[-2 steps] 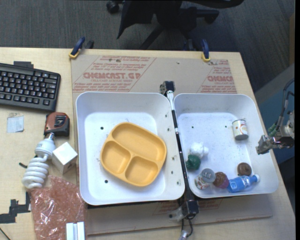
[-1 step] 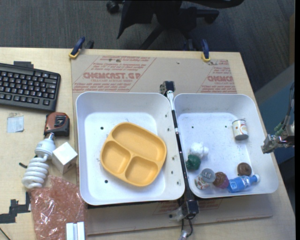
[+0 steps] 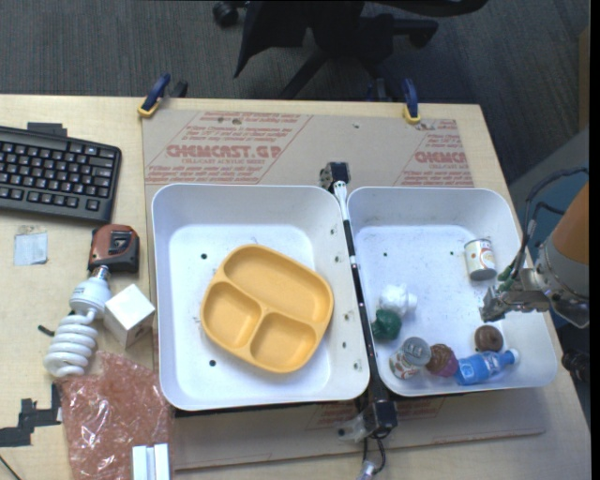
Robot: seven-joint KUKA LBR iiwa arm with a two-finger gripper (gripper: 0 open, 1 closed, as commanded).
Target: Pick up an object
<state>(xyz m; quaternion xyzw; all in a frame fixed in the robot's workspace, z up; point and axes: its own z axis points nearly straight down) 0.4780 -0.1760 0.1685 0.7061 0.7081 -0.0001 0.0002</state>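
Arm (image 3: 574, 246): cut off at right edge. Gripper (image 3: 497, 309): finger spacing too small to tell. Keyboard (image 3: 56, 173), chair (image 3: 328, 28): each cut by 1 frame edge.

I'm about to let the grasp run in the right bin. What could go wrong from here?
1. The hand hangs by the bin's right wall, above a brown ball; it may clip the wall on the way down.
2. The ball, blue bottle and purple ball sit packed together at the front, so a grasp may push them apart or catch two.
3. Round items may roll away.
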